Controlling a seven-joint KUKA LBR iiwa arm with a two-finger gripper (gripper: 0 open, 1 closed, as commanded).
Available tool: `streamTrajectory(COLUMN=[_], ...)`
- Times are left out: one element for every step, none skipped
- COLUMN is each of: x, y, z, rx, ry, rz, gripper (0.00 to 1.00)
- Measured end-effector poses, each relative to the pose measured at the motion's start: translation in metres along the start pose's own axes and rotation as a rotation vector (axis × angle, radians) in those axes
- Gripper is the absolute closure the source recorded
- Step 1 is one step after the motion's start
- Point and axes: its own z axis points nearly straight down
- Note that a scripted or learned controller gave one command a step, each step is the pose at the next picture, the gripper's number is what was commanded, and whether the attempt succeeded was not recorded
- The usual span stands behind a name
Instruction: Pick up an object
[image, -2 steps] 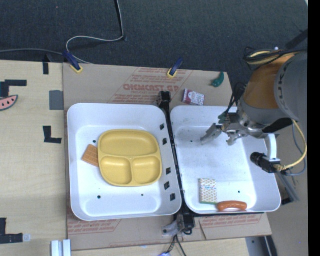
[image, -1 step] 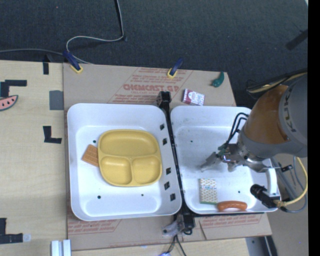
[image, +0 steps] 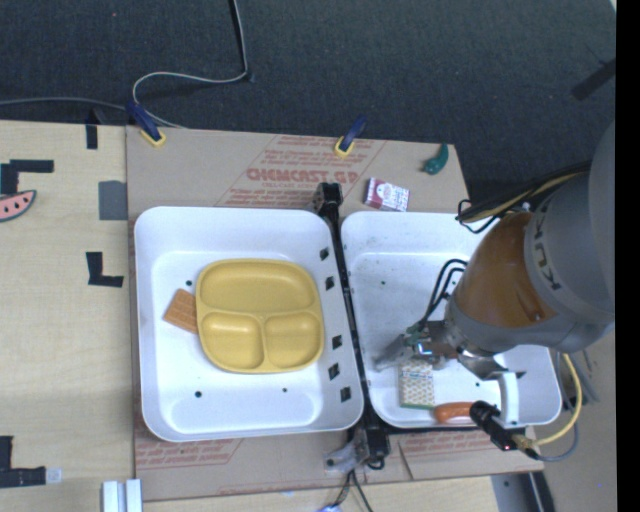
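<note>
My gripper (image: 412, 348) hangs low over the front part of the right bin (image: 385, 240), under the orange band of the arm (image: 505, 285). Just in front of it lies a small pale speckled pad (image: 417, 385), very close to the gripper; whether they touch is unclear. An orange stick-shaped object (image: 453, 411) rests against that bin's front wall. In the left bin (image: 160, 300) sits a yellow divided plate (image: 262, 313), with a brown flat piece (image: 181, 311) poking out from under its left edge.
The black divider clips (image: 336, 300) run between the two bins. On the cardboard behind the bins lie a small red-and-white packet (image: 386, 194) and a teal bit (image: 435, 158). Cables loop at the arm's right and front.
</note>
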Motion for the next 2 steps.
streamTrajectory(x=[-0.001, 0.069], y=[0.001, 0.024], z=[-0.01, -0.155], rx=[-0.002, 0.002], ry=[-0.003, 0.001], rz=[0.001, -0.003], gripper=[1.0, 1.0])
